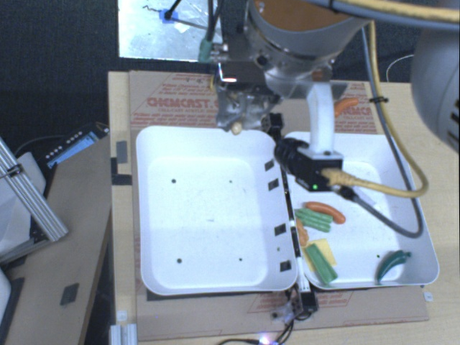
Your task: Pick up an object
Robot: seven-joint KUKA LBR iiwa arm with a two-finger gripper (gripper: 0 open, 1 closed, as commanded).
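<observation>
Left bin (208,207): centre-left of the frame, touching the right bin (413,261) along the middle.
Arm (302,42): top centre, over both bins' far edge.
Gripper (238,124): just above the left bin's upper right corner.
Right bin contents: 2 pieces (321,214) side by side centre-right; 2 more (320,259) below them near the divider; 1 (392,263) at lower right.
Another piece (346,105): upper right, beyond the bin.

We see a cardboard sheet (180,99) on the bench (79,214) under the gripper (241,117), and an aluminium rail (32,200) far off to its side.
</observation>
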